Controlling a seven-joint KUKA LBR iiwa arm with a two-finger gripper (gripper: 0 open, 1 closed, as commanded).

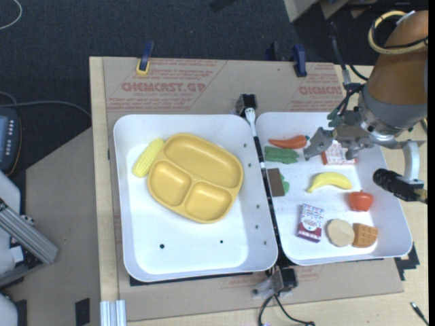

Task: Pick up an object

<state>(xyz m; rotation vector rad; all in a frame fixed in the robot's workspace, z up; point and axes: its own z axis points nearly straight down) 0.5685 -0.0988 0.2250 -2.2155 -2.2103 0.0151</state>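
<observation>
Candidate objects lie in the right shallow white bin (401, 240): a small red-and-white carton (336, 156) directly beneath the hand (338, 143), a curved yellow plastic banana (331, 180) just below it, a red chilli pepper (288, 142) and a green pod-shaped vegetable (282, 155) to the left, and a brown rectangular block (274, 181) against the bin's left wall. Nearer the front edge sit a red tomato (361, 200), a red-and-white milk carton (310, 222), a round beige biscuit (340, 233) and an orange-brown waffle square (365, 235). All 9 rest on the bin floor; none is raised.

The hand hangs low over the back of this bin, above the small carton. Whether it is released or clenched cannot be told from this angle, and nothing is seen gripped by it.

Judged progress: approach made, the grasp unconfirmed, lift outstanding.

The left shallow white bin (129, 182) carries a yellow 3-compartment plastic tray (195, 176) with a yellow corn cob (147, 157) touching its left rim. Both bins sit on a cardboard-covered surface (204, 80) held by 2 clamps at the back edge.
</observation>
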